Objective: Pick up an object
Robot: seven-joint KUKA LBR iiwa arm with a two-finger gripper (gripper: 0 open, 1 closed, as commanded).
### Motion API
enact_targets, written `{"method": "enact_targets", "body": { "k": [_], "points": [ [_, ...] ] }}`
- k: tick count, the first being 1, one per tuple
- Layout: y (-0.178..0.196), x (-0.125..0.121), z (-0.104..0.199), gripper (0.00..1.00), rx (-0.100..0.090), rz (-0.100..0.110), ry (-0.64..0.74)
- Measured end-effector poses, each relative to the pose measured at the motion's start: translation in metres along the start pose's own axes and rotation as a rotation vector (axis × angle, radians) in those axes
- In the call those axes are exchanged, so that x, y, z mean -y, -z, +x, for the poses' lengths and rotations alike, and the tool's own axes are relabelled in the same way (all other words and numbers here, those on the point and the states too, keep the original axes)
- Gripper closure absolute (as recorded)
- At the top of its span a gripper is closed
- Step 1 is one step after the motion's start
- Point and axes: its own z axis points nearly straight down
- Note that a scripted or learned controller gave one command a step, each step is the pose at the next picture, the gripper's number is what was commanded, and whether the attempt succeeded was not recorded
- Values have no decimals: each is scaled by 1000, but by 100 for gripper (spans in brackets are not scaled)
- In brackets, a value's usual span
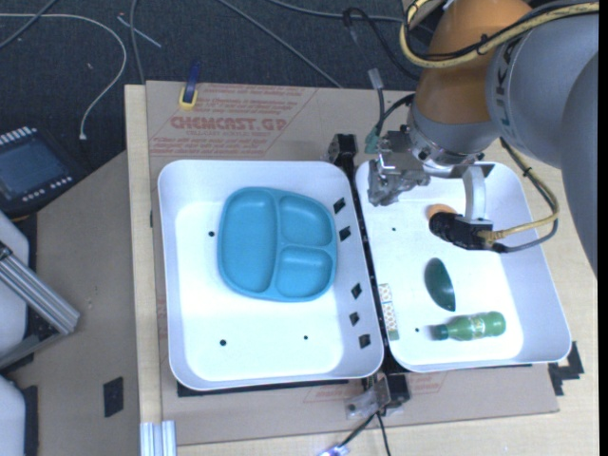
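Gripper (388,186) sits low at the upper left of the right bin (541,264); can't tell its state from here. The dark green piece (440,284) and green bottle (471,327) lie well below it toward lower right, blue plate (277,243) in the left bin (180,283).

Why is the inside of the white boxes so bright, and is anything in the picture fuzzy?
In the camera view, strong light from above washes out the left bin around the blue plate; the right bin glares too. The green bottle looks soft-edged, and the arm's orange band is a little blurry.
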Motion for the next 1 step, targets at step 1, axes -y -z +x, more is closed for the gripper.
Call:
{"method": "enact_targets", "body": {
  "k": [1],
  "points": [
    [4,-10,46,100,1,-5,-1]
  ]
}}
